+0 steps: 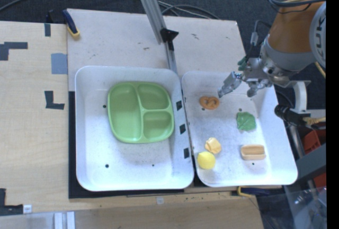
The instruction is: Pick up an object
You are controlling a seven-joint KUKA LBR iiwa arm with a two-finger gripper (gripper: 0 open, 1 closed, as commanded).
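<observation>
Orange pretzel (209,102) just beside gripper (239,89); fingers spread, holding nothing; green toy (246,121) near.

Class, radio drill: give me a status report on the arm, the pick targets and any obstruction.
Gripper open, above right bin, holding nothing. Orange piece closest, beside the fingertips. Green lump, lemon, bun lying apart. Nothing blocking.

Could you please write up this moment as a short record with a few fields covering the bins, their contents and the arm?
left bin: shallow white bin holding a light green plastic divided plate
right bin: shallow white bin holding five small items
items: orange-brown pretzel-like piece, green leafy piece, yellow ball, pale yellow lump, tan hot-dog bun
gripper: open, above the right bin's upper part, holding nothing
nearest item: pretzel-like piece
</observation>
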